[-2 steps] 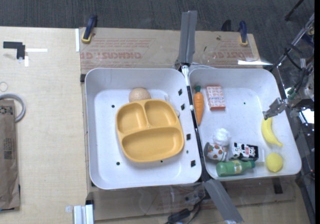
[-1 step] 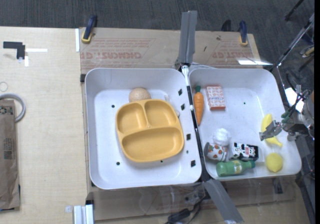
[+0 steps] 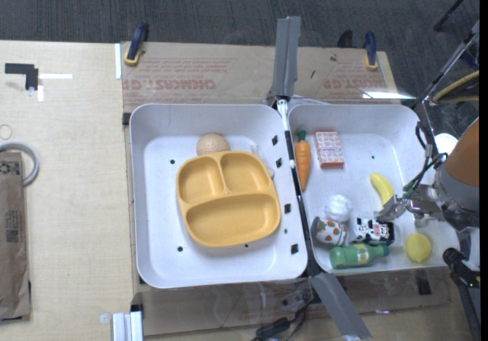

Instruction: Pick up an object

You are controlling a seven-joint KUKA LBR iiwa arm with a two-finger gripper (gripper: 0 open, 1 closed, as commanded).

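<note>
Your end effector hangs low over the right bin, near its right wall, between the banana and the lemon; whether it is released or clenched on anything you cannot tell from this angle, so don't count anything as grasped. The pickable things sit in that bin: a carrot against the left wall, a small box toward the far edge, and a crowded cluster along the near edge, with a cup, a black-and-white toy and a green bottle packed close together. The left bin holds a yellow tray with a ball at its far edge. For a clean pick, go for something with room around it: the banana or lemon looks the likeliest, each lying apart from its neighbours. Centre over the chosen piece, line the grip across its narrow side, and descend straight. Stay off the near-edge cluster, where a descent would probably nudge neighbours. Lift only once you see the piece seated.
</note>
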